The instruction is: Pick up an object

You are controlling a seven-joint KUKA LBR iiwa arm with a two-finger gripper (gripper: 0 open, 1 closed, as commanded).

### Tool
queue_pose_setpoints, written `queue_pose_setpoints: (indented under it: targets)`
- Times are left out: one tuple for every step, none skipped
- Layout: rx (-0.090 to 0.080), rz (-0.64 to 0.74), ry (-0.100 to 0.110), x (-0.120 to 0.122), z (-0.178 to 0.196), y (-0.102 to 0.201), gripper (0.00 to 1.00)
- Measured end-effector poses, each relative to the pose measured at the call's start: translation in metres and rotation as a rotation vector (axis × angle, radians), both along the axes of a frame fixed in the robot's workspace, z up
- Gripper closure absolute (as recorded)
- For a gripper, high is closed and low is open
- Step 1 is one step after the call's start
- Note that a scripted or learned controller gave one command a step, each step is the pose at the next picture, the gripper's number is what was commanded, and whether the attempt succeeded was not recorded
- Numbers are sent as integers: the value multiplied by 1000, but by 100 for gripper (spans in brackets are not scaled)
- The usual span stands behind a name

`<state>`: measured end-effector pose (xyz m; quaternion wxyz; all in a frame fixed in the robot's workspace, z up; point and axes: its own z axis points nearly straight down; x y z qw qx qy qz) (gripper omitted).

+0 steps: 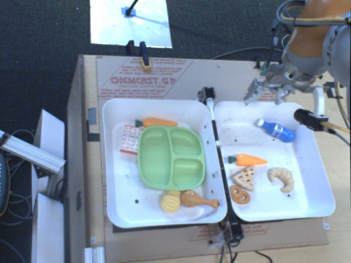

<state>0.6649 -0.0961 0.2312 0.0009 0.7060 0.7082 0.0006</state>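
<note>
**Above the right bin's far edge, gripper spread and empty**

Up at the far rim of the right bin [315, 147]: gripper [267, 93], fingers apart, nothing between them. Just below, near that bin's far edge: blue bottle [276, 130], lying on its side. Toward the near edge: carrot [248, 159], waffle wedge [244, 177], pretzel [240, 194], croissant [282, 178]. Over in the left bin [109, 147]: green divided plate [171, 156], centred.

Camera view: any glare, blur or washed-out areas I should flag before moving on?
Camera view: the pale sheet on the dark floor is blown out to near white; the gripper and its wrist look soft, its fingers hard to resolve; the left bin, right bin, blue bottle and croissant are evenly lit and reasonably sharp.
</note>
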Motion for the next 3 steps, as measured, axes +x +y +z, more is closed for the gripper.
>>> queue_pose_setpoints:
  targets:
    - [-1,-2,2,3,-64,-56,0]
    - [0,-2,2,3,-147,-92,0]
    - [-2,0,-4,5,-135,-92,100]
